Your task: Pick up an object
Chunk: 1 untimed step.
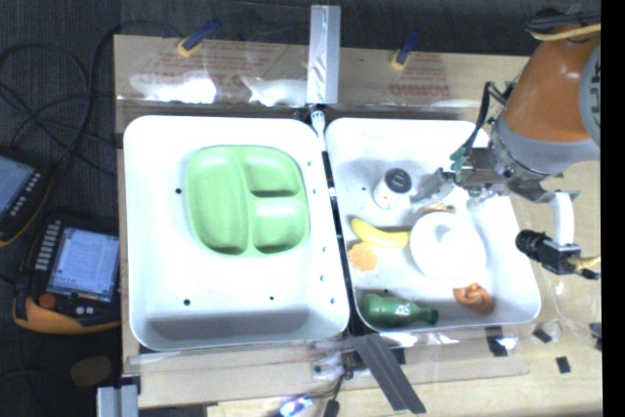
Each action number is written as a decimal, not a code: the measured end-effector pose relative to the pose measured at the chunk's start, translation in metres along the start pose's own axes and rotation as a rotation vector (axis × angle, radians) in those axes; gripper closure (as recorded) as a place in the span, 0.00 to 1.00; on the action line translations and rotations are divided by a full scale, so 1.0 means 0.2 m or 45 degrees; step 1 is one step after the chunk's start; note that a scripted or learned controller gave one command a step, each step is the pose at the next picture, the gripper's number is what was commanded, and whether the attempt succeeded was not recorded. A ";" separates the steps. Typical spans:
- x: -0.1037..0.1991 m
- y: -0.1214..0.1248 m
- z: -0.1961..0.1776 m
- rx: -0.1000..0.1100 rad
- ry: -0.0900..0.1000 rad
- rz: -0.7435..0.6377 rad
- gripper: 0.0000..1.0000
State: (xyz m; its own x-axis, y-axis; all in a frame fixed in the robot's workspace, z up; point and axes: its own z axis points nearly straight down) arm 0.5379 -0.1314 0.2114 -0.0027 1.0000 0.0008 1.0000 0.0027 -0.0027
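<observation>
The end effector [437,187] hangs just right of the jar [394,186], nothing visibly held; its opening I cannot tell. Judged step: approach. Next, it must settle over one object, perhaps the banana [379,233] below the jar.

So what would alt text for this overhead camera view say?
A robot arm reaches from the right over a white bin holding a banana, green bottle and white bowl; the neighbouring bin holds a green divided tray.

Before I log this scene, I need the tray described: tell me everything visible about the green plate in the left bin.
The green plate is a pale green, rounded-rectangle divided tray, plastic-looking, with one large compartment on its left and two smaller ones on its right. It lies flat and upright on the floor of the left bin, toward its far half. Nothing rests on it.
</observation>
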 end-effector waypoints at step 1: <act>0.15 0.31 0.48 0.001 0.000 0.254 0.00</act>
State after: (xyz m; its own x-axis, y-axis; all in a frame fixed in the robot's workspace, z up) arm 0.5994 -0.1017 0.1160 0.1953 0.9807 0.0002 0.9807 -0.1953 -0.0036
